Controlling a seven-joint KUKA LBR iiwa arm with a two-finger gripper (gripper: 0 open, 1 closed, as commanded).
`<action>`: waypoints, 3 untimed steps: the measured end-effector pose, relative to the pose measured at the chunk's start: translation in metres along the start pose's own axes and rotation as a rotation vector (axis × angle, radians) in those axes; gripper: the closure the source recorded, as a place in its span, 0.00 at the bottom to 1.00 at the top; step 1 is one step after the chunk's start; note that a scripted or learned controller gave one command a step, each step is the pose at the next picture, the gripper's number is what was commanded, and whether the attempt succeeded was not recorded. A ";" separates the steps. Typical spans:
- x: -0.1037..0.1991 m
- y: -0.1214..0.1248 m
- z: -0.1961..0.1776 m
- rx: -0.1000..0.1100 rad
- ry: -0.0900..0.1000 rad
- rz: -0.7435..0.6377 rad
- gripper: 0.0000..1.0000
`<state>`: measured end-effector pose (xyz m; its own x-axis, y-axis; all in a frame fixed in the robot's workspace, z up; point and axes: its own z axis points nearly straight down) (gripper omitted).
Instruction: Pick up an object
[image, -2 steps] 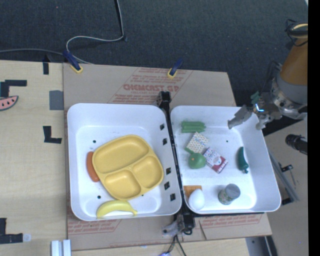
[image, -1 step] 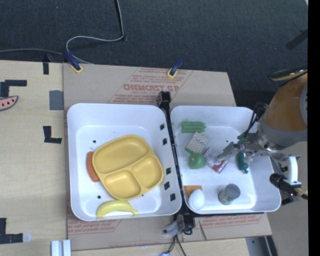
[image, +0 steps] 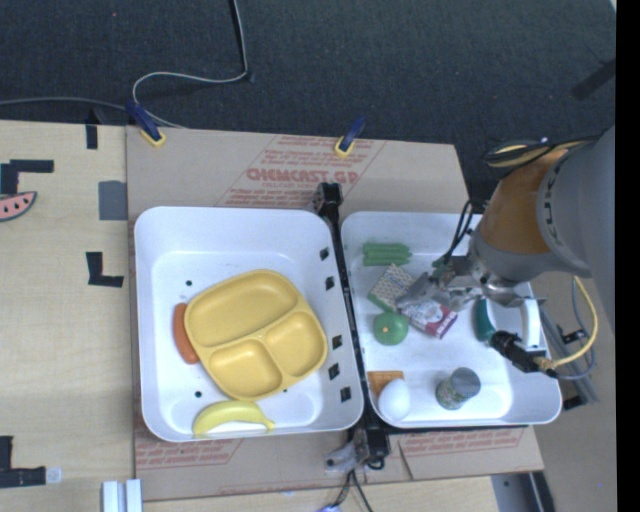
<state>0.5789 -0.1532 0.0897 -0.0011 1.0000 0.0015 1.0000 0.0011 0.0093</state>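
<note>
The gripper (image: 432, 292) of the grey arm (image: 560, 215) is seen lowered into the right bin (image: 530, 405), its metal fingers (image: 420, 296) reaching leftward over a small crinkled packet with red and white print (image: 438, 320); whether anything is clamped between the fingers cannot be told from this angle. Just beside the fingertips, a patterned grey-green pouch (image: 390, 286) is laid flat, with a green oblong piece (image: 386, 253) above it near the bin's far wall and a round green fruit (image: 391, 327) below it. A teal object (image: 483, 318) is partly hidden under the wrist. Toward the near edge, a grey tin can (image: 458, 388), a white egg-shaped ball (image: 395, 399) and a small orange block (image: 384, 379) are gathered. In the left bin (image: 160, 240), a yellow divided plate (image: 256, 331) is set over an orange-red item (image: 184, 334), and a yellow banana (image: 232, 417) is rested near the front wall.
</note>
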 end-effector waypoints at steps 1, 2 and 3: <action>0.047 -0.015 0.003 0.005 -0.003 -0.001 0.00; 0.046 -0.015 -0.006 0.004 -0.004 0.000 1.00; 0.046 -0.015 -0.006 0.004 -0.004 0.000 0.00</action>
<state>0.5638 -0.1072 0.0959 -0.0014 1.0000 -0.0029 1.0000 0.0014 0.0055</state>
